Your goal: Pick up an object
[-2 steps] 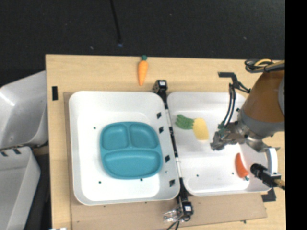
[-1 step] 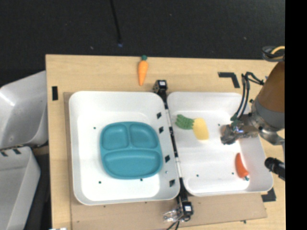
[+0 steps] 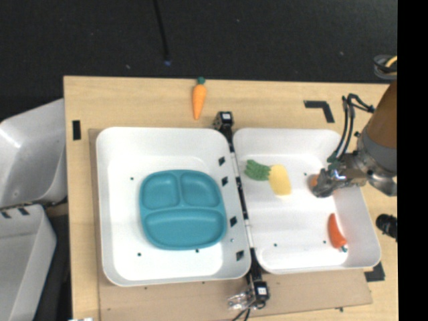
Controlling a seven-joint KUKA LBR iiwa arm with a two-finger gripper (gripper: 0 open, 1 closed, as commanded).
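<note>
A tan bench (image 3: 134,102) on a dark floor bears two white bins. The left bin (image 3: 114,179) holds a teal divided plate (image 3: 182,208). The arm (image 3: 384,129) reaches into the right bin (image 3: 301,253), gripper (image 3: 322,184) low at its right side. Whether it is open or grasping anything cannot be told. Candidate objects: a yellow corn (image 3: 279,179) to its left, a red pepper (image 3: 336,231) nearer. A carrot (image 3: 198,99) lies on the bench beyond. Judged: approach stage; next, align over one object.

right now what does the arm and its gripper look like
The arm shows a brownish-orange band above a grey wrist, with black cables looping along its left side. The gripper is small, metallic grey and shiny.
</note>
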